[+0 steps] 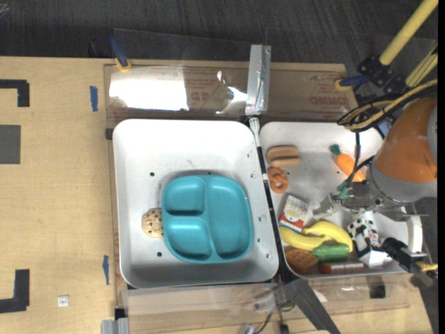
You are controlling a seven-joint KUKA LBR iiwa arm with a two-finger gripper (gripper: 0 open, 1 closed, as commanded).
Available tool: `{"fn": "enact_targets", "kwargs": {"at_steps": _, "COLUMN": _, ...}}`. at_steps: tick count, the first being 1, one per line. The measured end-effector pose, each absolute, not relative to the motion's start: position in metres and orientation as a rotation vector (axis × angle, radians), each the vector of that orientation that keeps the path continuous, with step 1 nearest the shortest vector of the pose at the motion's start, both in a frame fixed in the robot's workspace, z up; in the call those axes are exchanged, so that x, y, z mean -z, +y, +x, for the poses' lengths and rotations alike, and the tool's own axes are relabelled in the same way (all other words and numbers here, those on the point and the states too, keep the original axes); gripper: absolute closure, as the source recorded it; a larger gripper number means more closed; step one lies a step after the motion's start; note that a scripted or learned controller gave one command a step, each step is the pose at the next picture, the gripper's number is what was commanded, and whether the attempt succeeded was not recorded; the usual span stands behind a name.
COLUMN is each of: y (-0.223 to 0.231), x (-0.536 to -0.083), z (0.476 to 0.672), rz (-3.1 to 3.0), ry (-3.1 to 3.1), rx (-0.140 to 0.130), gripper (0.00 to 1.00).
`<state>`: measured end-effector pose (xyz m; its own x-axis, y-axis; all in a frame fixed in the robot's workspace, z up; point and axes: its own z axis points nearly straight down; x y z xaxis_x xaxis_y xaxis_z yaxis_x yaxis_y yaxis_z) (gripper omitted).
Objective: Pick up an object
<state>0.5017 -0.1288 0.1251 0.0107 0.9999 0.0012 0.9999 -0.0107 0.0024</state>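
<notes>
Hovering over the right bin (306,132), pincer (345,195) grip state unclear; no readable labels.

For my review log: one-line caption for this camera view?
Arm over right bin of toy food; teal tray and cookie in left bin.

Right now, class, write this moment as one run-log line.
arm: over right bin | claw: state unclear | banana: in right bin | teal tray: left bin | pick: not done

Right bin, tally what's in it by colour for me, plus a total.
Brown: 3, bun, pretzel, cookie
Orange: 1, carrot
Yellow: 1, banana
Green: 1, cucumber
White printed: 1, carton
Black-and-white: 1, cow toy
Total: 8
</notes>
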Motion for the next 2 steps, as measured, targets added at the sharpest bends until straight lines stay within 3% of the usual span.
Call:
{"fn": "enact_targets", "kwargs": {"at_steps": 1, "y": -0.206, "x": -0.093, "z": 0.553, "rz": 1.865, "ry": 2.526, "rx": -0.002, "gripper": 0.0}}
{"fn": "enact_targets", "kwargs": {"at_steps": 2, "y": -0.151, "x": -0.168, "z": 0.612, "rz": 1.801, "ry": 2.563, "rx": -0.011, "gripper": 0.0}}
